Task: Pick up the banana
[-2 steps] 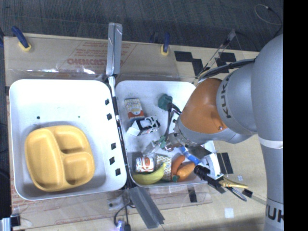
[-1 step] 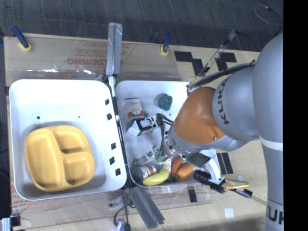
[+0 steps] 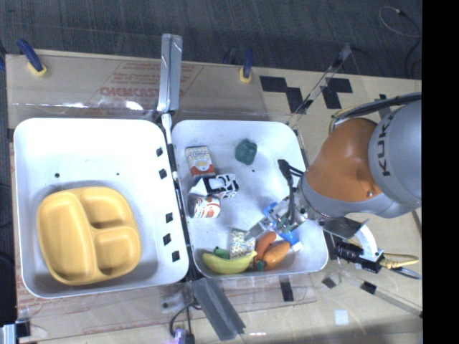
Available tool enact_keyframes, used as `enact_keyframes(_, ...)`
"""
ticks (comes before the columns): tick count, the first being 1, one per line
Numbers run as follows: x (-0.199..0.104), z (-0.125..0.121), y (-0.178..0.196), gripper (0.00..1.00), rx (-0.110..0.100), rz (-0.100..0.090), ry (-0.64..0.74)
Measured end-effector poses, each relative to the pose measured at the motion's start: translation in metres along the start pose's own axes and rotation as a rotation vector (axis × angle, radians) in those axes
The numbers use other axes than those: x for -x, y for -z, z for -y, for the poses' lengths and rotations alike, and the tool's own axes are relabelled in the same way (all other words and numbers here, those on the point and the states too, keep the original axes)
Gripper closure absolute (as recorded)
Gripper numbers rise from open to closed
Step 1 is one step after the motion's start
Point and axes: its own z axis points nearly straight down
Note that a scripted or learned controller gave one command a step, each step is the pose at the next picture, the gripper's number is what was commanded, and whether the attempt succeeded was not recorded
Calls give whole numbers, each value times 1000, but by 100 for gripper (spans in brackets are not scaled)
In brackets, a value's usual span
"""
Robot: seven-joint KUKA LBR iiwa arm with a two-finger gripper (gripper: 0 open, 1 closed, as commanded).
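Banana [image 3: 228,262] lies left of the lowered jaws [image 3: 281,219]; their state unclear.

Two bins side by side. Left bin [image 3: 29,192]: a tray [image 3: 87,231] in its near half. Right bin [image 3: 215,129]: banana [image 3: 226,263] at the near wall, carrot [image 3: 271,249] just right of it, can [image 3: 206,206] behind, carton [image 3: 200,160] farther back, cup [image 3: 246,151] right of the carton. My gripper [image 3: 276,224] sits over the near right corner, above the carrot.

the pincer [image 3: 281,219] blurs into clutter (jaws unreadable), and the banana [image 3: 228,262] is partly covered by toys.
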Motion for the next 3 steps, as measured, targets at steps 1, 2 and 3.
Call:
enact_keyframes(1, -43, -27, -36, 0, -1, -2, 138)
enact_keyframes(2, -41, -26, 24, 0, 1, 0, 179)
enact_keyframes(3, -33, -23, -34, 0, 5, 6, 464)
